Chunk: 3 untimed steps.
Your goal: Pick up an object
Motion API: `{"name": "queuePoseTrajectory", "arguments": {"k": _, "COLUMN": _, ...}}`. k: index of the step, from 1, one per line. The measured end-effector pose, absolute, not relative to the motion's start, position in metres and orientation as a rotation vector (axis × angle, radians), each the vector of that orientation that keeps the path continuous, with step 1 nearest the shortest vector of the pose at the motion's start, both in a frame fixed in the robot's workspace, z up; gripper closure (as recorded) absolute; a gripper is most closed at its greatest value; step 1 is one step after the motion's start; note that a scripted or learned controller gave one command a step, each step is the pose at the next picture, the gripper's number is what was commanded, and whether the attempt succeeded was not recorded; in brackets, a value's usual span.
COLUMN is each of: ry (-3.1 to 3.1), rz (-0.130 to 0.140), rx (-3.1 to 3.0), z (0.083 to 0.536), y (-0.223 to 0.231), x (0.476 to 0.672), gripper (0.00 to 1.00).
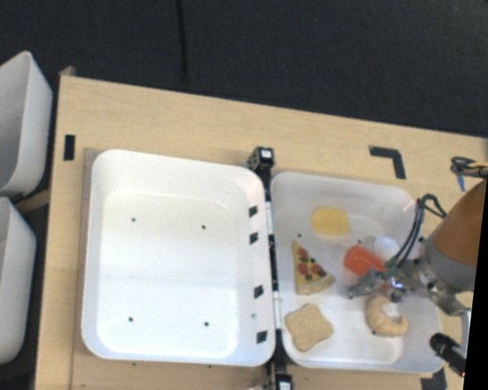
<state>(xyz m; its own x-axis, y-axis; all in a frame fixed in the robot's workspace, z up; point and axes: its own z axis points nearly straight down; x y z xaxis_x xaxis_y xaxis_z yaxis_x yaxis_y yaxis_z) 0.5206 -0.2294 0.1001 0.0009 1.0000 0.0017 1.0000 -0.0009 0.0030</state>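
While the left bin (165,260) lay bare, the right bin (350,192) held the choices: a pizza slice (310,270) and toast (308,326) near its left wall, a yellow piece (330,221) farther back, an orange piece (362,260), then a donut (385,317). The gripper (380,284) hung low between orange piece and donut (whether its jaws stood apart I could not tell). A good grasp probably meant centring over one piece, not the gap.

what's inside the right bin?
Right bin holds a yellow piece, pizza slice, toast, orange item and doughnut. The gripper partly covers the last two.
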Motion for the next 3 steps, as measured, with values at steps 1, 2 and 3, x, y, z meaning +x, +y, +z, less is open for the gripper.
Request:
{"name": "queuePoseTrajectory", "arguments": {"k": 1, "ry": 2.225, "rz": 0.002, "rx": 2.213, "z": 0.101, "y": -0.196, "x": 0.560, "gripper": 0.00}}
{"name": "queuePoseTrajectory", "arguments": {"k": 2, "ry": 2.221, "rz": 0.005, "rx": 2.212, "z": 0.127, "y": -0.198, "x": 0.605, "gripper": 0.00}}
{"name": "queuePoseTrajectory", "arguments": {"k": 3, "ry": 2.226, "rz": 0.002, "rx": 2.214, "z": 0.100, "y": -0.168, "x": 0.636, "gripper": 0.00}}
